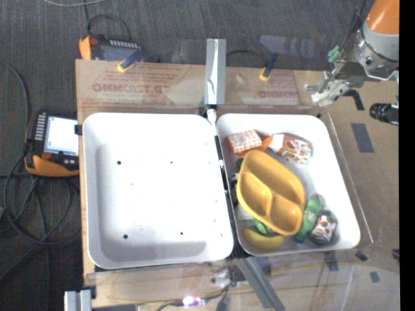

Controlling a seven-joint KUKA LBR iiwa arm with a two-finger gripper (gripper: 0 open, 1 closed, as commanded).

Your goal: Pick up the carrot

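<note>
Rt bin (pixel 337 149): yellow tray (pixel 271 191) atop clutter

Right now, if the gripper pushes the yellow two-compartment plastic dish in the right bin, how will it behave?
The yellow two-compartment plastic dish looks rigid and probably light, so it should slide, not bend. It rests on a yellow banana-like toy and a green item, so it may rock or tip.

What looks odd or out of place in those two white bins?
The yellow two-compartment plastic tray lies tilted across the pile in the right white bin, covering a yellow banana-like item and green pieces. Everything is crowded there. The claw hangs outside the bin.
</note>
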